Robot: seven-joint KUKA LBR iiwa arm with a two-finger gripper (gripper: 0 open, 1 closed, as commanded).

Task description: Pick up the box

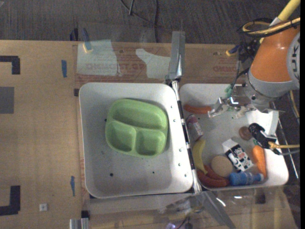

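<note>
In the camera view, the box (238, 156) is lying in the right bin (282, 175) at about five o'clock, touching a carrot (259, 159) and near a round bun (221, 165). The gripper (231, 102) is hovering at twelve o'clock — whether its fingers are spread I cannot tell. Judging from the crowding, it should be descending squarely over the box's narrow sides — avoiding the carrot.

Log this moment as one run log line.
task: pick up box | box: lying in right bin, near carrot | claw: over right bin, apart from box | status: not grasped
</note>
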